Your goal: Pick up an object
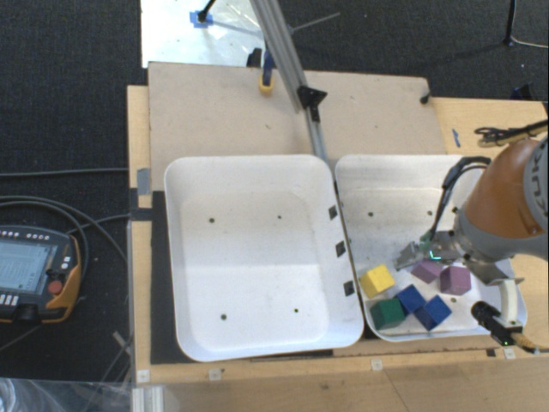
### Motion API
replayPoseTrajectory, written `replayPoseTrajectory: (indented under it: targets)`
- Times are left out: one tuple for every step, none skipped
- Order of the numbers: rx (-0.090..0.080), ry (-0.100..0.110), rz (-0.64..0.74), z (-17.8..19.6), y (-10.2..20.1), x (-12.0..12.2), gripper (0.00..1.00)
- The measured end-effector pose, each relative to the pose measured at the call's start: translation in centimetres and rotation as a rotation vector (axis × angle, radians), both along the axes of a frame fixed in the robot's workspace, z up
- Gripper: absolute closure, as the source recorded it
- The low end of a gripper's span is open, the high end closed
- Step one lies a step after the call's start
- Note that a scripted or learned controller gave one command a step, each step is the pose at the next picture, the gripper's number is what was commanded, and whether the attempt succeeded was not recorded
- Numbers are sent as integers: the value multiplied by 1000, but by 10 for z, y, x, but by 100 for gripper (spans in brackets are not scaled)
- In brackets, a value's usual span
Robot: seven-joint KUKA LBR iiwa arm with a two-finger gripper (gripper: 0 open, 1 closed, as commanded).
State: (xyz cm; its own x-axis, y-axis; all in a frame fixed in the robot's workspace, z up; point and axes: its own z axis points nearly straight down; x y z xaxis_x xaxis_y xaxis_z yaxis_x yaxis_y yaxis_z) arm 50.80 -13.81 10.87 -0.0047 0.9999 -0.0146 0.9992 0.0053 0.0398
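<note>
The right bin [386,178] holds several small blocks at its near end: a yellow one [377,280], a green one [388,312], two blue ones [411,298] [433,312] and two purple ones [425,271] [455,279]. My gripper [433,252] hangs low over the bin, just beyond the left purple block and to the right of the yellow one. The orange band of the arm [502,200] rises behind it and hides the bin's right side. No block is visibly lifted.
The left bin [249,256] lies beside the right one, sharing a middle wall with black clips. A slanted metal pole [283,50] crosses the back of the bench. A teach pendant [30,269] lies on the floor at far left.
</note>
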Motion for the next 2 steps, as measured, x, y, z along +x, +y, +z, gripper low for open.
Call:
replayPoseTrajectory:
  targets:
    - [-1, -4, 3, 11, 0, 1, 100]
    - [0, -4, 2, 12, 0, 2, 0]
